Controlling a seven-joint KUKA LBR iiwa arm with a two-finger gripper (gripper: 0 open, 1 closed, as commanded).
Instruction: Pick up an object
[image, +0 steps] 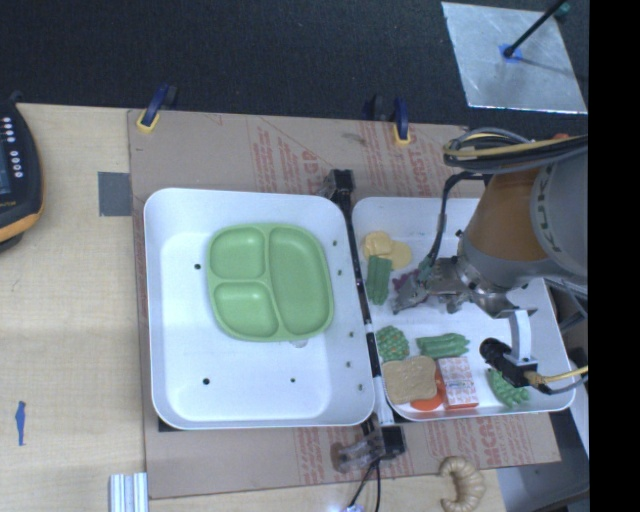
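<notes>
Clutter surrounds the pincer (412, 290); its grip I cannot tell, and it may nudge the green stick (378, 278) just left.

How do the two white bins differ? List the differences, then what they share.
The left bin holds one thing, a green divided plate; the right bin holds many small toy foods, such as a green pickle and a slice of bread. The left bin lies fully in view; the right bin is partly covered by the arm and its gripper. Both are shallow, white, round-cornered, and sit side by side on the brown board.
</notes>
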